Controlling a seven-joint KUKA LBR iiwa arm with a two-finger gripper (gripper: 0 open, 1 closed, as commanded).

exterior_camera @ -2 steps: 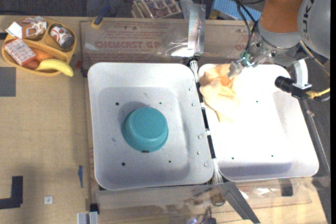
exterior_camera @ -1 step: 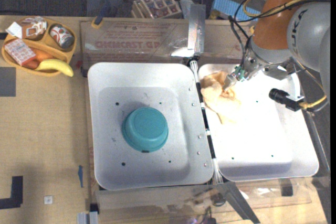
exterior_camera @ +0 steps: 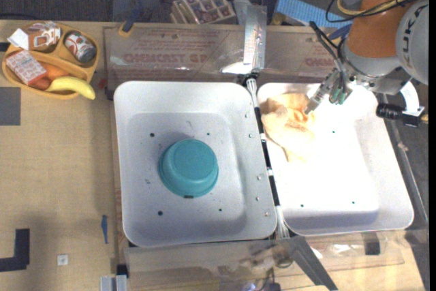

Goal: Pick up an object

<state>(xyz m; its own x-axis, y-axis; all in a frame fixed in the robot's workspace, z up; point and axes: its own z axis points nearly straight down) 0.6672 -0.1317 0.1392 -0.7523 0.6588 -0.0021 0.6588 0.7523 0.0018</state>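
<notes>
Two shallow white bins are recorded side by side on the tabletop (exterior_camera: pixel 54 167). The left bin (exterior_camera: pixel 136 105) carries a teal bowl (exterior_camera: pixel 189 167), overturned, just left of that bin's centre and apart from every wall. The right bin (exterior_camera: pixel 381 208) carries a pale yellowish cloth (exterior_camera: pixel 289 123), crumpled in the far-left corner against the wall shared with the left bin.

The tool (exterior_camera: pixel 324 96) is seen low over the right bin near its far edge, with one fingertip at or just above the cloth's right margin. Glare washes out this part of the bin; whether the tool is spread or closed cannot be told, and nothing is seen held in it.

The slanted reach from the right is judged to be aimed at the cloth, the object nearest the arm. The cloth's corner position leaves little room on its far and left sides; the near half of the right bin offers open room for withdrawal. The bowl offers no raised rim as placed.

Outside the bins, a yellow tray (exterior_camera: pixel 20 71) with a banana (exterior_camera: pixel 73 86) is noted at the tabletop's far-left corner.
</notes>
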